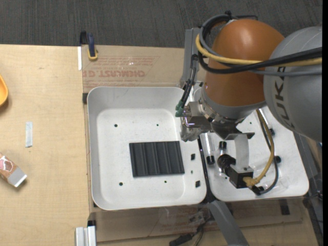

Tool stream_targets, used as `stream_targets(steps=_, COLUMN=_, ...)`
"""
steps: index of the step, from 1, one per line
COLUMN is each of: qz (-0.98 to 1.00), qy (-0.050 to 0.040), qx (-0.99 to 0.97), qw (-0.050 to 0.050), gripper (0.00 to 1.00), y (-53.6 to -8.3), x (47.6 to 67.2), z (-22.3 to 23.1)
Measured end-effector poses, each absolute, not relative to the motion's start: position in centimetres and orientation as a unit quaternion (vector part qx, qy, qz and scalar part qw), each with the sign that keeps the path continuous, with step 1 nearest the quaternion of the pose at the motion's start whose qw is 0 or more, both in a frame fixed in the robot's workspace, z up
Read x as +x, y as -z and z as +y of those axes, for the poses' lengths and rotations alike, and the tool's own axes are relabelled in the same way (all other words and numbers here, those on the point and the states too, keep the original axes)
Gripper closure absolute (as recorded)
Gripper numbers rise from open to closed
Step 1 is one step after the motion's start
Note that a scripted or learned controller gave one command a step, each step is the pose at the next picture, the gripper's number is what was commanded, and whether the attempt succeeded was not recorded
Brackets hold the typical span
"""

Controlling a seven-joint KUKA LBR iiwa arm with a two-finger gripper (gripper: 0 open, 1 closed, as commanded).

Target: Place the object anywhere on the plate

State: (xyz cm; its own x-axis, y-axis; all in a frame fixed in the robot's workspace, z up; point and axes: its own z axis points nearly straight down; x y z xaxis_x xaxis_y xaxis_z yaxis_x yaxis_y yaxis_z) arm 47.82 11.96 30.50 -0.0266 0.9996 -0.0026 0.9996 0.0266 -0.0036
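A dark ribbed rectangular plate [156, 158] lies flat in the middle of the left white bin [97, 137]. My arm's orange wrist band [241, 60] hangs over the divide between the two bins, and it hides most of the gripper [190, 128]. The gripper's metal end shows just below the wrist, at the left bin's right wall, up and to the right of the plate. Whether anything is held there I cannot make out. No loose object shows on the plate.
The right bin [287, 181] lies under the arm, with a black fitting and a yellow hose [241, 178] hanging over it. Cardboard [128, 70] lies behind the bins, with a blue clamp [90, 44]. A small packet [11, 170] and a white strip [28, 135] lie far left.
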Motion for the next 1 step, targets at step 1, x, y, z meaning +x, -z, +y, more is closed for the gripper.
stream_targets(steps=1, qz=-0.83, qy=-0.002, qx=-0.558, qw=0.001, gripper=1.0, y=-28.36, x=47.78, z=12.47)
